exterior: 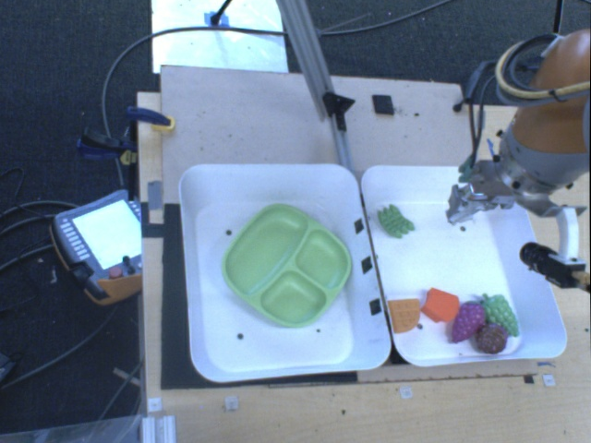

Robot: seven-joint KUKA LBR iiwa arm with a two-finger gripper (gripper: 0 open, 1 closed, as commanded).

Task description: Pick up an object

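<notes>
Hovering over the right bin

Lying just left of the gripper [462,212], the green leafy toy [395,221] rests in the right bin [517,275]. Whether the claw is spread or closed, I cannot tell; nothing shows in it. Other toy foods [462,317] cluster well below.

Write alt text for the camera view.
Gripper hangs over the right bin, right of a green toy. More toy food sits along that bin's near edge; a green divided plate lies in the left bin.

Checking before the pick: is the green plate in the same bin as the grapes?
No, the plate lies in the left bin, the grapes in the right.
</notes>
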